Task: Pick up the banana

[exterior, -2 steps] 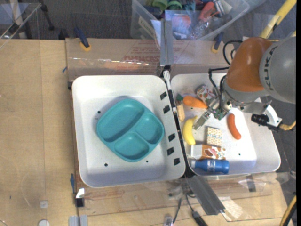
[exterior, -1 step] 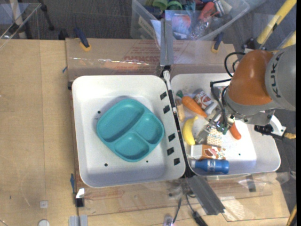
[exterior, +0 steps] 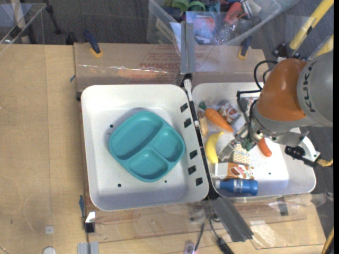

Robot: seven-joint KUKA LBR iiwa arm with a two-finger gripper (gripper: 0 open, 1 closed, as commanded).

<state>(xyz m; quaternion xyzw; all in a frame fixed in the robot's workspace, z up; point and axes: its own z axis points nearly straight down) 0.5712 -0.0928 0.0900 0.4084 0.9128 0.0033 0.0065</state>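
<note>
In the right bin [exterior: 302,181], low over the clutter: the tool [exterior: 237,146], hung from the grey arm [exterior: 312,97] with its orange band. Whether it stands apart or together cannot be told; metal and packets blur into one another there.

Just left of the tool: banana [exterior: 212,147], yellow, lying roughly lengthwise along the bin's left wall, free of any grip that can be made out.

Above the banana: carrot [exterior: 217,118], orange, slanted. Right of the tool: a small orange-red piece [exterior: 265,147]. Below: a printed packet [exterior: 233,170], then a blue can [exterior: 238,186] on its side near the front wall.

Left bin [exterior: 95,157]: one teal divided plate [exterior: 146,144], well apart from the work.

Behind the bins: a clear tub of toys [exterior: 212,4] on the surface [exterior: 37,142].

Step in hand, by my reading: the approach, with the tool close beside the banana but not yet over it. The next move likely calls for a short shift leftward, alignment across the fruit's narrow width, and a descent that avoids the packet and carrot.
</note>
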